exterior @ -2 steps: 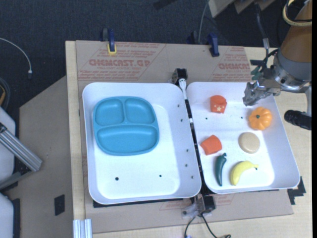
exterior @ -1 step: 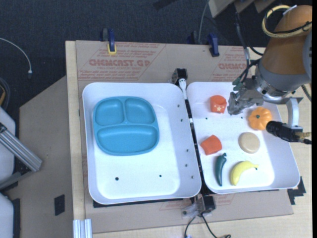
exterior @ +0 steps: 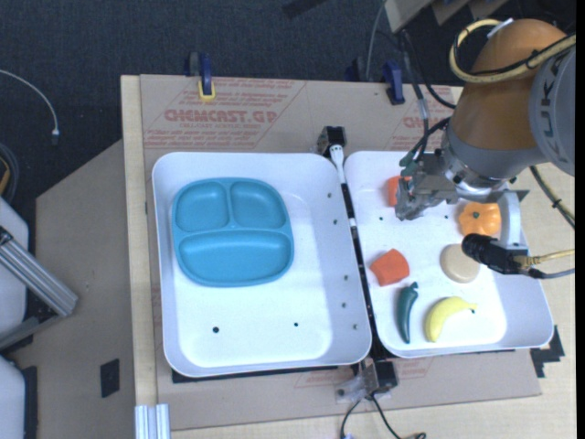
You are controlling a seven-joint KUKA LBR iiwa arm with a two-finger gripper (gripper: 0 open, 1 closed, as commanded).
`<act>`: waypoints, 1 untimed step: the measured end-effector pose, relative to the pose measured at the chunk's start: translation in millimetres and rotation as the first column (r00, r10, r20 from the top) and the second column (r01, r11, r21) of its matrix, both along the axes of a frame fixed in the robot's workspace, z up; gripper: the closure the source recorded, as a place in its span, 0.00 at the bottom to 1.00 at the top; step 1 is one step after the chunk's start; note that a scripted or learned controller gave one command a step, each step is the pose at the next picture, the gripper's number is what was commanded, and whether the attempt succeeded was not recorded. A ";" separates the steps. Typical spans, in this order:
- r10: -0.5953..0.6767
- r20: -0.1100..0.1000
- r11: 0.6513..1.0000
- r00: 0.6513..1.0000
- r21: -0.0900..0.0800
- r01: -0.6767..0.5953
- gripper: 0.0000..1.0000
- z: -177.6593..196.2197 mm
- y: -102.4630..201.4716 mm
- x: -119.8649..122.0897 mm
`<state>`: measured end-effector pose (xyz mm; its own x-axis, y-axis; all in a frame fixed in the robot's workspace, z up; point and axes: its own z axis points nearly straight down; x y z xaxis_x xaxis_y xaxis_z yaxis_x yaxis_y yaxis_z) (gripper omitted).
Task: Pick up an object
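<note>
A blue divided plate (exterior: 234, 231) lies in the left white bin (exterior: 311, 327); both bins sit on a brown board (exterior: 137, 245) printed with red lettering; two blue clamps (exterior: 203, 71) grip its far edge; dark carpet (exterior: 82, 35) surrounds the bench

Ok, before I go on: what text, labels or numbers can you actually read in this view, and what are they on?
"CHEMCAST GP", red print on the brown board behind the left bin.
Smaller red print above and below it: too blurred to read.
Red print on the board behind the right bin: unreadable.
Letters on the arm at the edge: cut off, unreadable.
</note>
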<state>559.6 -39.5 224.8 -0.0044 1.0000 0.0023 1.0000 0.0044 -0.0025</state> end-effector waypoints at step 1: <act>0.000 0.000 1.000 1.000 0.000 0.000 1.00 9.3 47.7 -19.7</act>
